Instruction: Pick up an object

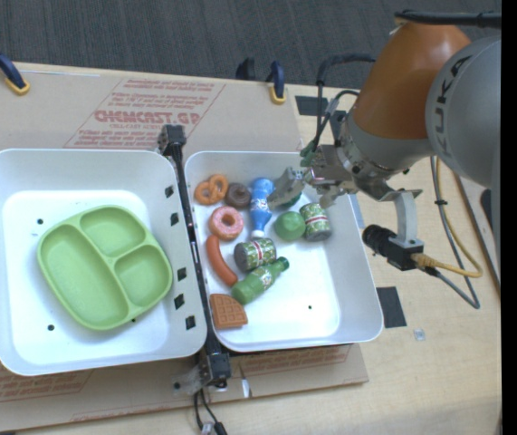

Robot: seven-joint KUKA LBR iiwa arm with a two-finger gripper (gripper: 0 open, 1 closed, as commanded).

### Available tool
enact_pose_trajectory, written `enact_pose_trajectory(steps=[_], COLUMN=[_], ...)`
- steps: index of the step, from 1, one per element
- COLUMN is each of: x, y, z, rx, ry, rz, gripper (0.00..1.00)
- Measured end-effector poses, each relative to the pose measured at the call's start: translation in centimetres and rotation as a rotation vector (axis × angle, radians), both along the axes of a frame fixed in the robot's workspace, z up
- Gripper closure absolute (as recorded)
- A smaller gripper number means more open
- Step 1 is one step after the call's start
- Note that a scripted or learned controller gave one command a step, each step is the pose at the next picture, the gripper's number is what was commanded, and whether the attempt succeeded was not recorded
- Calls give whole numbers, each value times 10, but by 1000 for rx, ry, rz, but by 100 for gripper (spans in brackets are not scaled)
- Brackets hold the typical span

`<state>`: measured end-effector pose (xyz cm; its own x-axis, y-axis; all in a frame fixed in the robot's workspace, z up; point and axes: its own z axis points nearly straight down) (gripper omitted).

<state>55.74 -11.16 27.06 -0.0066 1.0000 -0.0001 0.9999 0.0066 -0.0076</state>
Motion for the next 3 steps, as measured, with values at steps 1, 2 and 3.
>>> enact_pose_trajectory(steps=[1,2,3], x=[-43,-43,-80], y=[-18,-18,31], z=[-173,-166,-81], rx=[2,1,0], ry=[2,6,-2], rz=[0,7,3], gripper=[0,100,100])
